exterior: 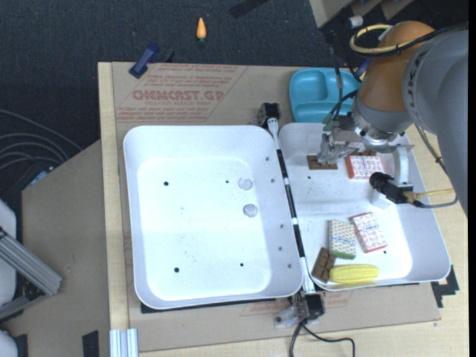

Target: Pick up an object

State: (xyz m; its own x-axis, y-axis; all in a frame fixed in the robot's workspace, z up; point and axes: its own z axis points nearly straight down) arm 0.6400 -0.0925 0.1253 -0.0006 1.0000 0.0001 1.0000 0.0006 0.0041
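The gripper [328,153] hung at the far end of the right bin [424,262], directly over a small brown block [322,163] lying left-to-right; whether its jaws were spread or pressed together could not be told.

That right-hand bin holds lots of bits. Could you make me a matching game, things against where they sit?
Things:
1. yellow corn cob
2. brown block
3. blue dish
4. gripper

Places:
A. on the bench behind the right bin
B. near front edge of that bin
C. above the bin's far end
D. on the bin floor under the gripper

Pairs: 1-B, 2-D, 3-A, 4-C
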